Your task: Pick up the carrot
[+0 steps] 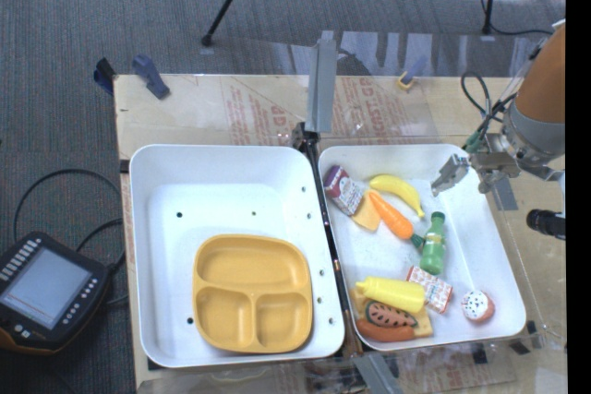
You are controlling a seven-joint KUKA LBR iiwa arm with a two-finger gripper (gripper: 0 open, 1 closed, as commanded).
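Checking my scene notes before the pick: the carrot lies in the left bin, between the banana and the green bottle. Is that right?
Not quite. The camera view shows the carrot in the right bin, not the left. It does lie between the banana and the green bottle.

Carrot [391,215] beside banana [398,193]

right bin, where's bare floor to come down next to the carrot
Right bin: bare floor lies along its far right side, between the banana, the green bottle and the right wall, under the tool. Crowded: the carrot sits tight among the banana, cheese wedge and bottle; the near end is packed too.
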